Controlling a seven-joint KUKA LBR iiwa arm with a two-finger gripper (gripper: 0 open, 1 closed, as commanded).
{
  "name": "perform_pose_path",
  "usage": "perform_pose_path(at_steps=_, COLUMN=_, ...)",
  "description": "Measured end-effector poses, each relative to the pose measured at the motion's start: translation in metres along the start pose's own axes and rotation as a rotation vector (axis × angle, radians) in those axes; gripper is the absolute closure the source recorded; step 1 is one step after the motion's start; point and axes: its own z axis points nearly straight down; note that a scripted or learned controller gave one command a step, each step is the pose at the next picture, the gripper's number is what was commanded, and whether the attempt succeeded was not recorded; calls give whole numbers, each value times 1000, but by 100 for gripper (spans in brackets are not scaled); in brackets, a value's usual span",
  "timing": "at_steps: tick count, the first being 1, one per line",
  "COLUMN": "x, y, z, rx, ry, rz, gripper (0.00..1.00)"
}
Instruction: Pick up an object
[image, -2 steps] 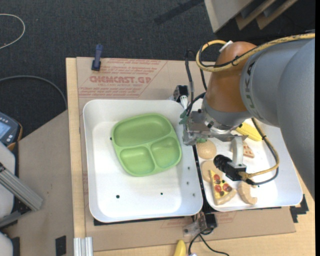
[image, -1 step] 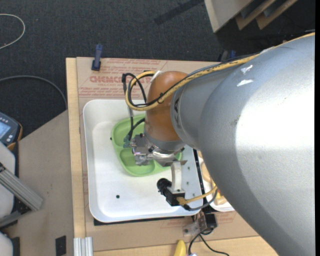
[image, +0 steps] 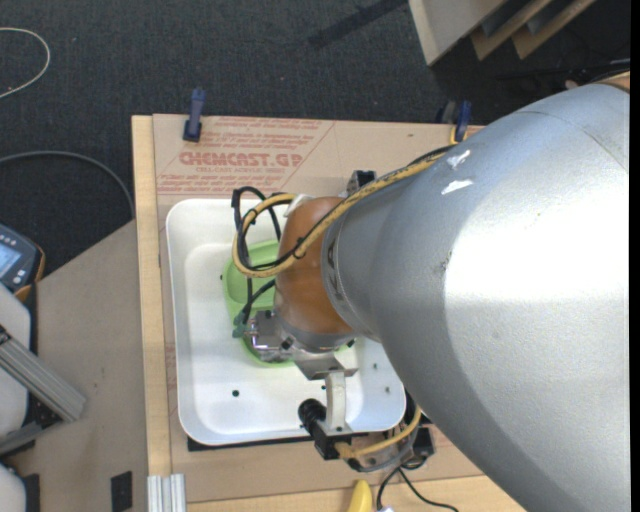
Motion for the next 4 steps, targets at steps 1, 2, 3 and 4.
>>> perform_pose_path(at_steps=1, x=-35, y=2, z=-179, rx=1, ry=4, rz=-1, gripper=100)
perform_pose_path(at_steps=2, x=-60, y=3, z=-301, rx=3, ry=2, rz=-2, gripper=100)
perform_pose_path(at_steps=3, x=-58, y=3, z=-305, rx=12, ry=0, rz=-4, gripper=100)
perform_pose_path(at_steps=4, x=-24, y=14, z=-147, rx=27, ry=-2, rz=-3, gripper=100)
